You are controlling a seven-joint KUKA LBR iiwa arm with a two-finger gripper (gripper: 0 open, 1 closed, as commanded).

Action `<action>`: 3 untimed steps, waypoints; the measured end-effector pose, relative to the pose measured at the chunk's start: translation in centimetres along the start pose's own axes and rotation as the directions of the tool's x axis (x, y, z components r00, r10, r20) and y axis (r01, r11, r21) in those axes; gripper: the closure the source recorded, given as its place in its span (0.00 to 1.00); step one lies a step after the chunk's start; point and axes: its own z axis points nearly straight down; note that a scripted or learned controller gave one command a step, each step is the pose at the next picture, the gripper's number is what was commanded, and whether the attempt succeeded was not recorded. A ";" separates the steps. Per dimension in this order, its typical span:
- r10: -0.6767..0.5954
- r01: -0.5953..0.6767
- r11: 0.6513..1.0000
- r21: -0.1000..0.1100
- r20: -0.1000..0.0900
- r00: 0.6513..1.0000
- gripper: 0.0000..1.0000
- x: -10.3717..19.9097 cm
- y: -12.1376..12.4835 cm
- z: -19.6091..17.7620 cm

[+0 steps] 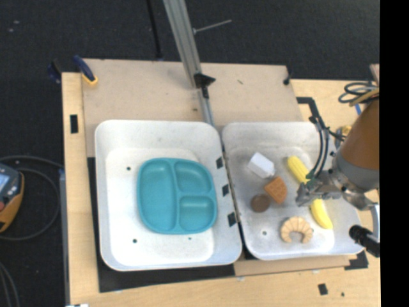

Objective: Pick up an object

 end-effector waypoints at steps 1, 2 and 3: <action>0.000 0.000 1.000 -0.002 0.001 1.000 1.00 -0.9 -0.4 -5.9; 0.000 0.000 1.000 -0.002 0.001 1.000 1.00 -1.1 -0.1 -11.3; -0.003 0.003 1.000 0.005 -0.002 1.000 1.00 4.2 -0.3 -10.7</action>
